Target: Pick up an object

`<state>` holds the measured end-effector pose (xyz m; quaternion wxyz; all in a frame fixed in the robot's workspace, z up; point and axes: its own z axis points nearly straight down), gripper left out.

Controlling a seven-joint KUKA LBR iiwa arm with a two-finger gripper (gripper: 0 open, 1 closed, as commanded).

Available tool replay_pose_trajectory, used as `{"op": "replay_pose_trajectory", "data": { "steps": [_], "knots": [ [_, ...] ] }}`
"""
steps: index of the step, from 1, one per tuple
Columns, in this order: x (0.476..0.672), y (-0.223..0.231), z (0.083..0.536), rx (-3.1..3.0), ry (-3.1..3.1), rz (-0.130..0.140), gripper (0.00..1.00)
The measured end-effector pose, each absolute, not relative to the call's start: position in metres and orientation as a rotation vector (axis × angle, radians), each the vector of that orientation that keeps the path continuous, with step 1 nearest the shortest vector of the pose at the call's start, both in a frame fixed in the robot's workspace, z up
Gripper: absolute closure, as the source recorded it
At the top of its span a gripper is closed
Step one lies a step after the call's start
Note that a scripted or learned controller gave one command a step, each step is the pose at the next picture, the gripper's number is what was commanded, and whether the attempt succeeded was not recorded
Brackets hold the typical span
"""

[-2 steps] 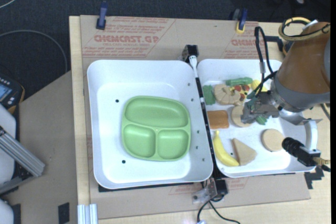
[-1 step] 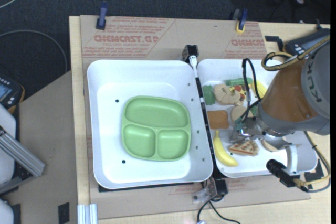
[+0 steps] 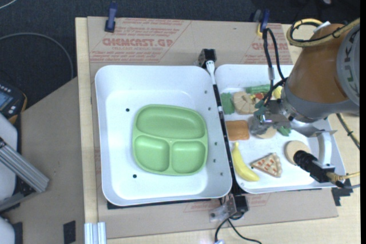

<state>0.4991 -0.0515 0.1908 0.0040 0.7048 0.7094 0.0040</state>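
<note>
You're at the approach step: over the right shallow white bin [image 3: 337, 160] on the plywood worktop [image 3: 166, 37], the grey end effector [image 3: 266, 123] hangs low among the toy foods, and you cannot tell whether it is open or closed. Nothing is lifted yet. The yellow plastic banana [image 3: 243, 164] lies near the bin's left wall, long axis running front to back, tip curving right; next, centre over it.

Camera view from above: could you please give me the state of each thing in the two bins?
Green divided plate: flat, upright, in the left bin.
Banana: lying in the right bin.
Pizza slice: lying flat.
Brown toast: lying flat.
Gripper: low over the right bin's toys.
</note>
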Motion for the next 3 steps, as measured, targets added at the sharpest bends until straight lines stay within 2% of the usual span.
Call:
{"op": "replay_pose_trajectory", "data": {
  "steps": [1,2,3],
  "knots": [
    [0.478,0.033,0.184,2.216,2.235,0.0,1.0],
    [0.481,0.046,0.36,2.208,2.219,0.027,1.0],
    [0.479,-0.004,0.287,2.231,2.218,-0.009,1.0]
  ]
}}
